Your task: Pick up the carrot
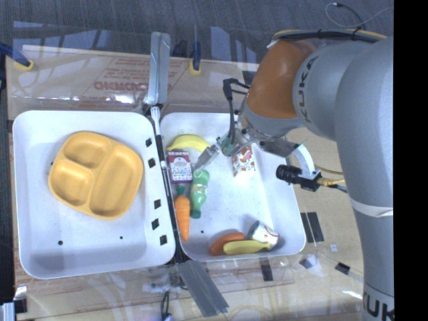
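Note:
The carrot [182,217] is orange with a green top and lies lengthwise against the left wall of the right bin [286,206], tip toward the front. My gripper [208,156] hangs over the back of that bin, slanting down to the left between a yellow fruit [189,142] and a white printed packet [244,160]. It is well behind the carrot and apart from it, with nothing seen in its grasp.
A red carton [179,166] and a green bottle [198,192] lie just behind the carrot. A sausage [224,241], a banana [246,247] and a small jar [265,233] sit at the bin's front. The left bin [33,246] holds a yellow divided plate [95,173].

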Available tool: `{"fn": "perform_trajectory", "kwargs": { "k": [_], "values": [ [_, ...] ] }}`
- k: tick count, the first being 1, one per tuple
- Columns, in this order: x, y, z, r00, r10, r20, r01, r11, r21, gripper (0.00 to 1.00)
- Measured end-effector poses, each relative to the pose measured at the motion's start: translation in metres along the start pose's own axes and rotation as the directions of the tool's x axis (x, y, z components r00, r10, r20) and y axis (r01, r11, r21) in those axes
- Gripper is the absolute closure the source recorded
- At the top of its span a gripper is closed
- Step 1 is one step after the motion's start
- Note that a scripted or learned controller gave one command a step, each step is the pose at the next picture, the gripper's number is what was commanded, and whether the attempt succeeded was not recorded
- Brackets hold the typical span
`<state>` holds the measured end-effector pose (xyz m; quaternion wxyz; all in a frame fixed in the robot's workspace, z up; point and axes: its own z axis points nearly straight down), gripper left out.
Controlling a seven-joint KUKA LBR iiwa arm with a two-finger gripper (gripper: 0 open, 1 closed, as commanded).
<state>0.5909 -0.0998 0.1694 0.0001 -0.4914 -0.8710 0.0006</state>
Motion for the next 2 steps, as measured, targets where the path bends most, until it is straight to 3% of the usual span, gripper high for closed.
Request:
{"fn": "perform_trajectory", "kwargs": {
  "k": [1, 2],
  "values": [
    [-0.039, 0.018, -0.029, 0.954, -0.301, 0.004, 0.301, 0.954, -0.003, 0.0],
    [0.052, 0.013, -0.023, 0.963, -0.268, -0.001, 0.268, 0.963, 0.0, 0.0]
  ]
}}
